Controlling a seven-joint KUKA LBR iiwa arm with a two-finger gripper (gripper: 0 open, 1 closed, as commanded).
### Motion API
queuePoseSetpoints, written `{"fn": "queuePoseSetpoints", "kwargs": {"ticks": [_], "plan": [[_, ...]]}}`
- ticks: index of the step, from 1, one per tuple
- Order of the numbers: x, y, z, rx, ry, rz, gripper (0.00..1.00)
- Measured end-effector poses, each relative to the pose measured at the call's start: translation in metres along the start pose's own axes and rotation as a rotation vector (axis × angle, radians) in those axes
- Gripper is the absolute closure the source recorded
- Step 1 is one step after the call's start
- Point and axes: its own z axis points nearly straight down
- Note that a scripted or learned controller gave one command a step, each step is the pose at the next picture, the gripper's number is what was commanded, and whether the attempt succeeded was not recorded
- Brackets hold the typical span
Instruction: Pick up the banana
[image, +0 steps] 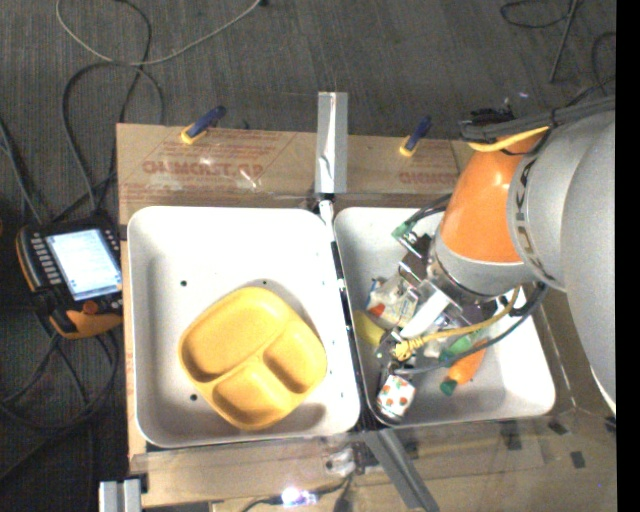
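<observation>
Camera view shows the hand (400, 318) low in the right bin (520, 385), its grip impossible to tell, just right of the banana (368, 326), a yellow sliver against that bin's left wall, with the yellow divided plate (253, 355) in the left bin (160, 250).

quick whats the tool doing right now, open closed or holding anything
tool: down in the right bin among the clutter; whether it is open, closed or holding anything cannot be told from this view.
</observation>
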Motion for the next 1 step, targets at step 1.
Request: {"fn": "queuePoseSetpoints", "kwargs": {"ticks": [1], "plan": [[0.0287,-0.0346,0.0615,0.003,-0.001,0.138,0.00]]}}
